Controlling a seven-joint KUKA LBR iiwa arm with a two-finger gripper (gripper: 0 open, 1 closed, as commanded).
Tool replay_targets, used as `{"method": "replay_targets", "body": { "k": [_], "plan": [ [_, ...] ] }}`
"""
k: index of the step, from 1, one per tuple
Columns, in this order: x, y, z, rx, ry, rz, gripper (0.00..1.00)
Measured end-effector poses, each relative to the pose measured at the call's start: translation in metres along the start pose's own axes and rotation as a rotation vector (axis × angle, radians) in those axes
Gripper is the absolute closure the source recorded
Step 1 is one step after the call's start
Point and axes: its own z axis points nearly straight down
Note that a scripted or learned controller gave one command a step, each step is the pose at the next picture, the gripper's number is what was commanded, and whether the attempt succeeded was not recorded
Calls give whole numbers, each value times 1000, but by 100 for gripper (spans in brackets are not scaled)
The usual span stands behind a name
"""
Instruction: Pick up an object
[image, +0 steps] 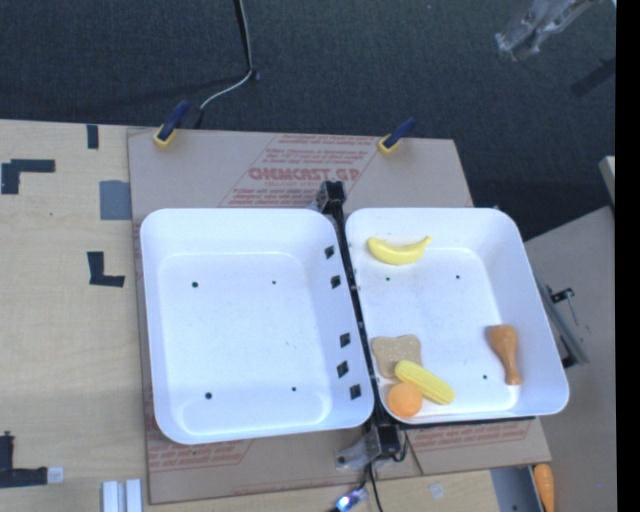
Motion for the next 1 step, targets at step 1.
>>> {"method": "replay_targets", "body": {
  "k": [1],
  "plan": [
    [0, 0, -10, 0, -1, 0, 100]
  ]
}}
